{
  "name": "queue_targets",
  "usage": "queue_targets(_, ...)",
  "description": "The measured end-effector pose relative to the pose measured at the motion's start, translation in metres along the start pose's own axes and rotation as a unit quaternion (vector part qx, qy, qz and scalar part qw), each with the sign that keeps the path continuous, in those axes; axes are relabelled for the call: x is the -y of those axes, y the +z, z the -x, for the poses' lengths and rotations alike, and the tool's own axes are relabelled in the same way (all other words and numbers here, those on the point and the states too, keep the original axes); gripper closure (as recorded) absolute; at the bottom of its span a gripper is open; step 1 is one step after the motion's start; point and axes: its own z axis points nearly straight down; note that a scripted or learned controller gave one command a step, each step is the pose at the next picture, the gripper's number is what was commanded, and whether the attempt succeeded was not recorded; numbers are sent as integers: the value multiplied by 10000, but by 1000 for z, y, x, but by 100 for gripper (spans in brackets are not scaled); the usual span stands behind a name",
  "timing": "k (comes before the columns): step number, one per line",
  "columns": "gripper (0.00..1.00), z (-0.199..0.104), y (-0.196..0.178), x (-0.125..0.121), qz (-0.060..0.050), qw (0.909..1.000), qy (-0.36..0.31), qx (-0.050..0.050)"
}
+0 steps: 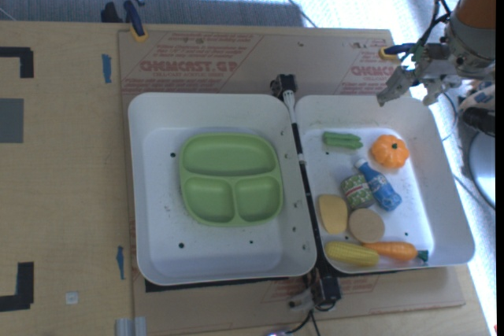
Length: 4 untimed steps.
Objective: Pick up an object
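While hand (409, 83) hovers, pumpkin (390, 152) below

Two shallow white bins sit side by side: the left bin (150, 193) and the right bin (445, 201). There is one green divided plate (231, 178), one green bean pod (342, 141), one orange pumpkin (390, 152), one blue bottle (379, 186), one green can (356, 190), one yellow potato-like piece (332, 213), one tan round disc (366, 226), one corn cob (351, 253) and one carrot (392, 251).
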Motion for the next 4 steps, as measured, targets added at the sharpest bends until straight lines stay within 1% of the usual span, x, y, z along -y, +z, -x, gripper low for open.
queue_targets(1,0,-1,76,52,-11,10000,5,-2)
queue_targets(2,0,17,175,77,19,10000,3,2)
queue_targets(3,100,18,164,76,48,10000,10,18)
queue_targets(4,100,-52,56,68,22,10000,-12,-2)
